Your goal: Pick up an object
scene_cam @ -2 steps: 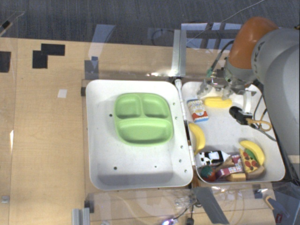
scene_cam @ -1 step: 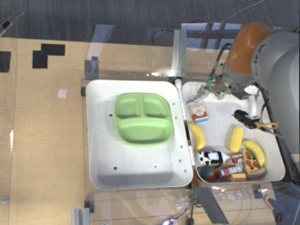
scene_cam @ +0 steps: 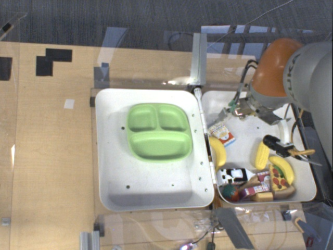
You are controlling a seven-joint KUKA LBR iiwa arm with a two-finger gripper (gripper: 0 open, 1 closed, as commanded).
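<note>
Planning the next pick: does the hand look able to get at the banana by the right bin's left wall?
Probably yes. The hand hovers in the same bin, and the banana lies uncovered; the bin wall close beside it may crowd one side.

High fixed camera, slanting down over both bins (scene_cam: 104,139)

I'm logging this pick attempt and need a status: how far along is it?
Done: the arm has reached over the right bin, and the gripper sits low near its back wall. In hand: nothing seen between the fingers. Left: the grasp and lift. The bananas, corn, pizza slice and small carton lie in the bin; the green tray lies in the left bin.
</note>
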